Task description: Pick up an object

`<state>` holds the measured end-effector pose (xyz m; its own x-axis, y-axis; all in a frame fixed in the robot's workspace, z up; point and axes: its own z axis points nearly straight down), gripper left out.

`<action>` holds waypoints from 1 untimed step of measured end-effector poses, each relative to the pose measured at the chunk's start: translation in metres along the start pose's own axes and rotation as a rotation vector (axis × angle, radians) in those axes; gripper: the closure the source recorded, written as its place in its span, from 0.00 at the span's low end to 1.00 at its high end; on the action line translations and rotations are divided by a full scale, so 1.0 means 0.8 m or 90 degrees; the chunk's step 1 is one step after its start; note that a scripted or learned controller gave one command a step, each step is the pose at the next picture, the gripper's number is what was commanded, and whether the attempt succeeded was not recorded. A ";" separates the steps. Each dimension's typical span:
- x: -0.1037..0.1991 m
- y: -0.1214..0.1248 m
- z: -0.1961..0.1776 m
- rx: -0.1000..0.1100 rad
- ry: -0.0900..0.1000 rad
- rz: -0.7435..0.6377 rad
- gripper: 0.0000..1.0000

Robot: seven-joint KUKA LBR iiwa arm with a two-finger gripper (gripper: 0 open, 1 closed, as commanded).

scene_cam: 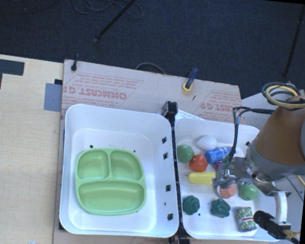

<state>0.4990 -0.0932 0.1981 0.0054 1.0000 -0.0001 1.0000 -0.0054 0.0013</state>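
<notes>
The right white bin (205, 232) holds several small toys. Among them are a white egg shape (206, 142), a blue cylinder (216, 154), a green ball (185, 153), a red-orange ball (198, 163) and a yellow piece (202, 178). A salmon-coloured piece (228, 191) and a light green piece (249, 191) lie further right. My gripper (225, 179) hangs low in this bin, just above the salmon piece and beside the right end of the yellow piece. The grey and orange arm (279, 141) covers the bin's right part.
Near the right bin's front lie a dark green toy (190, 204), a teal toy (220, 208) and a green-and-white can (245, 218). The left bin (74, 137) holds a light green divided plate (111, 180). A black divider (171, 170) separates the bins.
</notes>
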 end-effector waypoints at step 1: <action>-0.001 0.001 -0.039 0.001 0.000 -0.004 1.00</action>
<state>0.4996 -0.0939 0.2290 -0.0002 1.0000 0.0003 1.0000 0.0002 0.0004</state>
